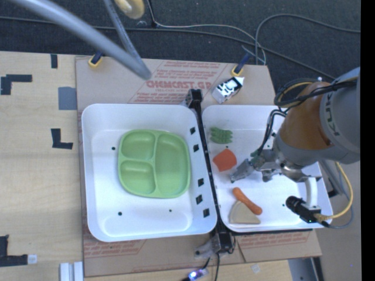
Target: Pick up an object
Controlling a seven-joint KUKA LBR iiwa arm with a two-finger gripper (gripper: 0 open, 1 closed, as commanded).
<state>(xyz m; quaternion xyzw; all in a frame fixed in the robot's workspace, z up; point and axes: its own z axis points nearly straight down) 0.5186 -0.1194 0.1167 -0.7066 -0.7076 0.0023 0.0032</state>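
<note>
The jaws [241, 172] sat low in the right bin [265, 113], with the grey arm [316, 130] reaching in from the right. The orange-red piece [224, 160] lay just to their left, close enough that the tips seemed about to meet it, though contact could not be confirmed from this slanted view. The carrot [247, 201] and the tan wedge [243, 215] lay below, near but apart from the jaws, and the green piece [221, 135] rested above, beside the divider.

The main danger, in my judgement, was a sideways shove: the tips looked set beside the orange-red piece rather than around it, so closing there could push it toward the divider instead of catching it. A second risk was a pinch on nothing at all, with the jaws coming up bare. The carrot was also near enough that a small drift downward might knock it against the wedge.

As for the jaws themselves, they appeared as a grey pointed shape, and whether they stood apart or together could not be told at this size. Nothing was visibly held between them. The green divided plate [154, 163] lay alone in the left bin [94, 157], well apart from the work.
</note>
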